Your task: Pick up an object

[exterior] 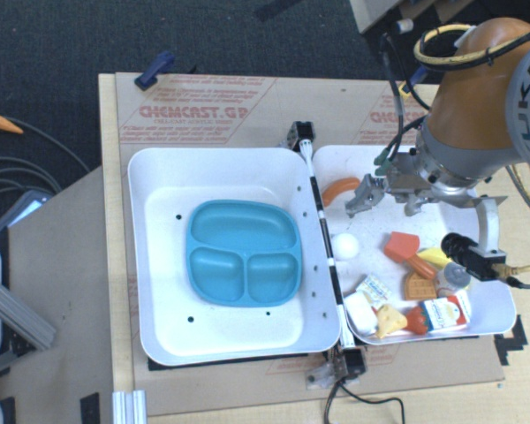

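Observation:
My gripper (389,201) hangs over the back of the right bin (490,325), its two grey fingers (362,198) spread apart with only bare bin floor between them. An orange curved piece (339,188) lies just left of the gripper, by the bin's left wall. A white ball (344,246) rests in front of it. Further to the front right sit a red-orange block (403,246), a yellow piece (434,257) and a brown waffle-like piece (419,286). The arm covers the bin's back right part.
At the right bin's front edge lie a white packet (371,287), a white block (359,310), a pale yellow piece (389,322) and a small red-and-white carton (445,311). The left bin (150,237) holds a blue divided plate (244,252).

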Robot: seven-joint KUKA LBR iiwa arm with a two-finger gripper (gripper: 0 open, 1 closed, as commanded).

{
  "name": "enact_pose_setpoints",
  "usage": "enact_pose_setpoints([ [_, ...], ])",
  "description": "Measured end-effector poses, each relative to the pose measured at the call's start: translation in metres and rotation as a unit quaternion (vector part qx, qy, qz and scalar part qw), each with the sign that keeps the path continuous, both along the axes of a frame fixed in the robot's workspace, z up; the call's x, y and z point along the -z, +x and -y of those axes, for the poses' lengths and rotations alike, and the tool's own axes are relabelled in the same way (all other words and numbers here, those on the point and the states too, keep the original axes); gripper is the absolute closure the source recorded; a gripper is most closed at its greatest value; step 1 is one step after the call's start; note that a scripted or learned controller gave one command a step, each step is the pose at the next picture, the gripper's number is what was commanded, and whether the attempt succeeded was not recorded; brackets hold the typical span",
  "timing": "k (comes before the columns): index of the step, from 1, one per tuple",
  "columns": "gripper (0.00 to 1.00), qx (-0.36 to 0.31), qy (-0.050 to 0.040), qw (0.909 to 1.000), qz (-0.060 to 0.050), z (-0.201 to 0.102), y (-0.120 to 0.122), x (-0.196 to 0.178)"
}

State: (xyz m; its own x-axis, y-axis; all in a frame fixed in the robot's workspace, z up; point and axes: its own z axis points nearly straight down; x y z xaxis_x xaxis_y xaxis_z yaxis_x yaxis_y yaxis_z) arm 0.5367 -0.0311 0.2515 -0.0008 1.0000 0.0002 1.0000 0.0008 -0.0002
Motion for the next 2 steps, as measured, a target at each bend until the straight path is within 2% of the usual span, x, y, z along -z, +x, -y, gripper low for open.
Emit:
enact_pose_setpoints([
  [1, 0.0, 0.001, 0.0001, 1.0, -0.001, 0.036, 0.03, 0.067],
  [2, 0.0, 0.001, -0.0001, 1.0, 0.0, 0.063, 0.072, 0.167],
])
